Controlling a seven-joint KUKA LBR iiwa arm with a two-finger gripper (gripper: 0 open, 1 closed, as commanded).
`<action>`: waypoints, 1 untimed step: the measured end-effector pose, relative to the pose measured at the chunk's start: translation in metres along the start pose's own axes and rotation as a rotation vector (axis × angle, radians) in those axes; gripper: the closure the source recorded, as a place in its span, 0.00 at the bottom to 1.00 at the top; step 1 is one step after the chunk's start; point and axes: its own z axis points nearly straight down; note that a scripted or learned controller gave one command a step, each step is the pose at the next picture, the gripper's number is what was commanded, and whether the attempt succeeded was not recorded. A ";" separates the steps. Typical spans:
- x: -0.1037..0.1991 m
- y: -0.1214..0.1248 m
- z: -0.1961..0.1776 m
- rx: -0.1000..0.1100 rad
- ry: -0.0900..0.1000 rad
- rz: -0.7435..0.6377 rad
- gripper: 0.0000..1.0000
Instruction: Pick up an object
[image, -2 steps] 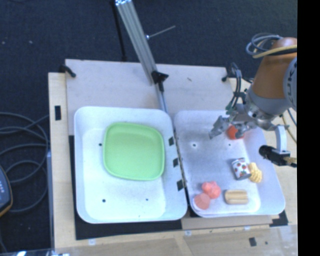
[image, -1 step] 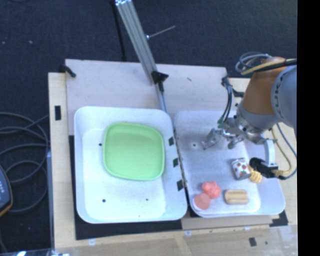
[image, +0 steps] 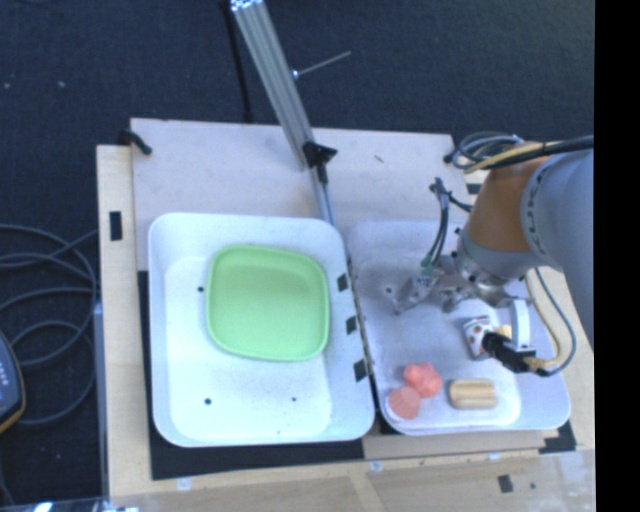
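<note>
1. Over the far-left part of the shallow white right bin (image: 385, 245), the grey arm's gripper (image: 410, 293) hangs low above bare floor. Nothing shows between its jaws, and I cannot tell whether they are spread or pressed together.
2. Main risk: closing here would likely catch nothing, since the gripper is well apart from every loose thing in this bin. It would have to travel toward the near side first.
3. Second risk: the candidates crowd together along the near wall. A pink lumpy piece (image: 423, 379) touches a rounder salmon-pink piece (image: 404, 403), and a tan bread-roll-shaped piece (image: 471, 394) lies just to their right. A descent aimed at one could nudge its neighbour or pin two at once.
4. Third risk: the salmon-pink piece sits close to the bin's near-left corner, so a jaw may strike the rim or wall rather than slip beside the piece.
5. Contents of the right bin: those three small pieces, all in its near part. The far part is bare under the gripper.
6. Contents of the shallow white left bin (image: 250, 405): one light-green square plastic plate (image: 268, 302), lying flat, in the far-right part of the bin. It looks too broad and flat for an easy pinch, so the small pieces seem the likelier targets.
</note>
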 end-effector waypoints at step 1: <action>0.000 0.002 -0.013 -0.006 0.001 0.001 1.00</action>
